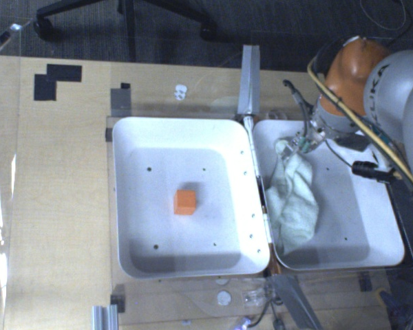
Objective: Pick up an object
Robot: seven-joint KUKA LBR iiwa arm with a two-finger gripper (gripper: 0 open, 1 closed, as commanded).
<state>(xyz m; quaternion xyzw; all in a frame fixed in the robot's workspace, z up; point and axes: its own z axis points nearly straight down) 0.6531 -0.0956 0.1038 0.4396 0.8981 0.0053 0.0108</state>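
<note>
over the right bin [372, 253], near its upper left corner, the gripper [304, 143] sits at the top end of a pale green cloth [292, 198]; the fingers appear pinched on the cloth's upper edge, which rises in a bunched peak to meet them, while the rest drapes down along the bin's left wall toward the near side. the grey arm [392, 88] with its orange band reaches in from the right. in the left bin [131, 253], a small orange cube [185, 202] rests alone near the middle of the floor, well apart from the gripper.
</note>
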